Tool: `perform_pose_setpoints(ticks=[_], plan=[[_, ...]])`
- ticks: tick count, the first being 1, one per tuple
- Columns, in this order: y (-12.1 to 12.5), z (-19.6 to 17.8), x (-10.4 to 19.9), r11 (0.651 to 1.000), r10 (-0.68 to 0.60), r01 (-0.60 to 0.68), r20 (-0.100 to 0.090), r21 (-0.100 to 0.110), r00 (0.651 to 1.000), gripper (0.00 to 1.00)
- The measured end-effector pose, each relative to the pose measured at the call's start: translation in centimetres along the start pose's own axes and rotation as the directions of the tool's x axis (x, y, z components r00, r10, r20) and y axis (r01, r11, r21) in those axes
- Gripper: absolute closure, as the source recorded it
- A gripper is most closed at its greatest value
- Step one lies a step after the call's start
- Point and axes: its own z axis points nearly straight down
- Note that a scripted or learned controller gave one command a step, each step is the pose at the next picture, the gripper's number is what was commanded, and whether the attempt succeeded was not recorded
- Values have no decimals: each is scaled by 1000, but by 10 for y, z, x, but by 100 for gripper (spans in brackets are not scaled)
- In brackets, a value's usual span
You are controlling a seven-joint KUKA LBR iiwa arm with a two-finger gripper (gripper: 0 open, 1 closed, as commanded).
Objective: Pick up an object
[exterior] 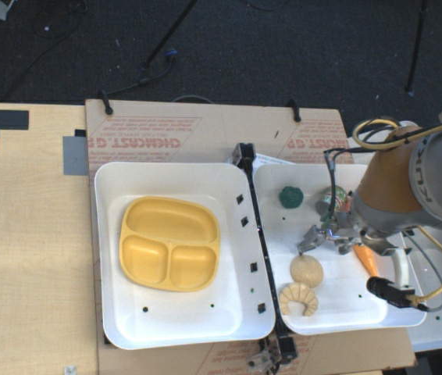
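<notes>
My gripper [326,243] hangs low over the middle of the right bin [338,319], reaching in from the right, open with nothing between its fingers. A round beige bun [306,270] lies just below it, a little apart from the fingertips. A tan croissant [299,298] rests in front of the bun. A dark green ball [290,197] sits toward the bin's back left. An orange carrot-like piece [366,258] lies to the right under the wrist. A small multicoloured object [333,201] is partly hidden behind the gripper.
The left bin [112,303] holds a yellow divided plate [170,242]. A black divider rail [254,241] runs between the two bins. The grey arm with its orange band [389,182] covers the right bin's right side.
</notes>
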Motion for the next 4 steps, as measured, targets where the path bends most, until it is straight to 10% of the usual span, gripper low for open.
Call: perform_pose_setpoints(ticks=[1, 4], plan=[[0, -12, -1, 1000, 3, -3, 0, -1, 1000, 100], [-3, -176, -5, 1000, -2, 2, 3, -10, 1000, 100]])
